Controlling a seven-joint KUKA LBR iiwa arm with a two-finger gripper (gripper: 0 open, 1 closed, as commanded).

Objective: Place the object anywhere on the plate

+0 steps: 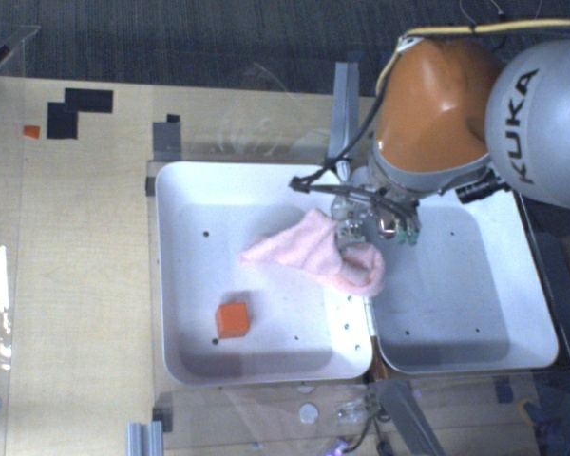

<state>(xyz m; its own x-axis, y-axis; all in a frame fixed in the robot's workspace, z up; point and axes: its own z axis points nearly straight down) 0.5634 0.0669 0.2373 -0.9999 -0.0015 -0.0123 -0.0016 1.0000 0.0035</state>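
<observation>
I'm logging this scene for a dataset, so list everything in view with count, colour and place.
bin: two, white, side by side on the bench; this is the left one, with the right bin next to it
cloth: one, pink, crumpled at the left bin's right edge, draping toward the divide
block: one, orange, lower left area of the left bin
bench: one, light wood, under both bins
arm: one, grey with an orange band, reaching in from the right
gripper: one, dark metal, right over the cloth's upper right end

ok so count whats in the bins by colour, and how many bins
pink cloth: 1
orange block: 1
white bins: 2, left and right
total: 4 things
</observation>
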